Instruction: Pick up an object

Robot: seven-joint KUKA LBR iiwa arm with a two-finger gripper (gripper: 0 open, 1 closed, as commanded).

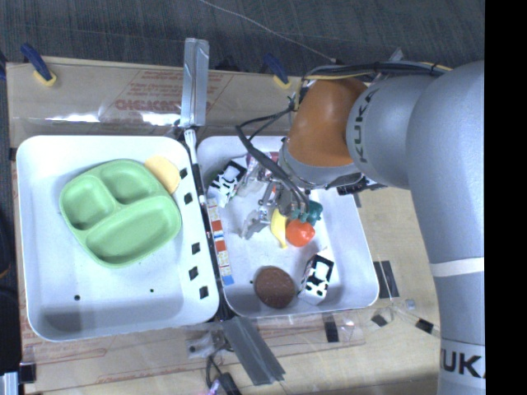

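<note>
Arm reaching into the right bin [362, 257] at frame centre; gripper [265, 208] hanging low above the bin floor, jaws spread and grasping nothing. The orange-and-yellow toy [292, 230] is lying just right of it. Judged: pickup not yet achieved; closing and lifting remain.

Pincer [262, 208] above cluttered right bin [362, 245]
</note>
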